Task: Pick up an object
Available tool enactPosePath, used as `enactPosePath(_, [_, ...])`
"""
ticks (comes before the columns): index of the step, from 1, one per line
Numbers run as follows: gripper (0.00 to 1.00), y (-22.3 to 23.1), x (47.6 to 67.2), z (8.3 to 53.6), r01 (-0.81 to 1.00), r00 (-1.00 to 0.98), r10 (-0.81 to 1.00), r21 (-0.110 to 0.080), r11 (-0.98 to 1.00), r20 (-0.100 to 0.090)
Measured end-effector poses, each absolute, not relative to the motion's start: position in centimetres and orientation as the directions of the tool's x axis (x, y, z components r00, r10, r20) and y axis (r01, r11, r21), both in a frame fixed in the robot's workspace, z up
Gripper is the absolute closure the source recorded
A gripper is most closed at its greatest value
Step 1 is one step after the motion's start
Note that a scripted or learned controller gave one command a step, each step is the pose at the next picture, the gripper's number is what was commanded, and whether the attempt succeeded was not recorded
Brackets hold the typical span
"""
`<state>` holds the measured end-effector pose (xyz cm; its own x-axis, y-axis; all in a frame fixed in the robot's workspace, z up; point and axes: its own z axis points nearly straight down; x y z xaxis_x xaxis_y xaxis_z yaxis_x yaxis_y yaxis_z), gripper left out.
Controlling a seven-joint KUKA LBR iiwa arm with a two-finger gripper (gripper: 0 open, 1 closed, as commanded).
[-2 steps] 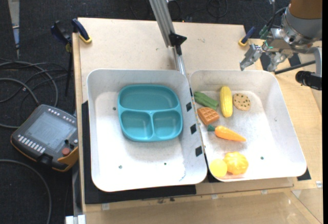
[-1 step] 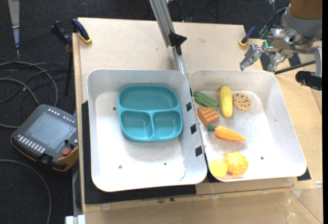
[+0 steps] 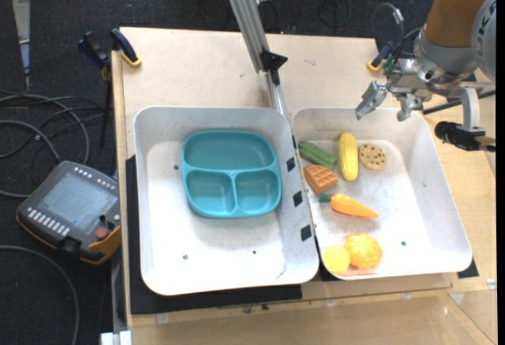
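The right bin (image 3: 442,201) holds several toy foods: a green pod (image 3: 317,153), a yellow corn cob (image 3: 348,156), a round cookie (image 3: 372,156), a brown waffle (image 3: 320,178), an orange carrot (image 3: 354,208), a yellow lemon (image 3: 336,259) and a yellow-orange pepper (image 3: 364,250). My gripper (image 3: 388,102) hangs open above the bin's far edge, up and to the right of the cookie and corn. Nothing sits between its fingers.
The left bin (image 3: 158,241) carries a teal divided tray (image 3: 232,173). A slanted metal pole (image 3: 246,12) runs from the top down to the seam between the bins. Clamps sit at the bench's far corners, and a teach pendant (image 3: 69,211) lies on the floor at left.
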<state>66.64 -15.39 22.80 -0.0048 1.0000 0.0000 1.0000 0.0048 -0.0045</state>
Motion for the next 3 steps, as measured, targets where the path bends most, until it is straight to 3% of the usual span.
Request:
enactPosePath(2, [0.00,-16.6,65.8,12.3,1.000,0.000,1.000,-0.006,0.000,0.000])
enactPosePath(3, [1.00,-16.7,66.1,13.8,1.000,0.000,1.000,0.003,0.000,-0.002])
